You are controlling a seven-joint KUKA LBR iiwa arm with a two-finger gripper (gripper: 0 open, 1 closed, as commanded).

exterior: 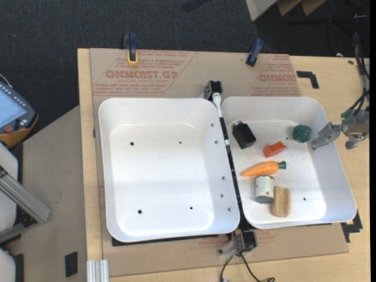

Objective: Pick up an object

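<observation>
Gripper (pixel 330 135) at right bin's (pixel 338 181) right rim near its far corner, finger opening indiscernible, nothing seen held; nearest object, green ball (pixel 302 133), lies just left of it, inside that far-right corner.

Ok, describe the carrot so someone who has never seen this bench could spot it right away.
Look at the right bin of the two white bins. Near its middle lies the carrot, below the small orange block and above the metal can. It is the only long, tapered orange thing, with a green tip pointing right.
</observation>
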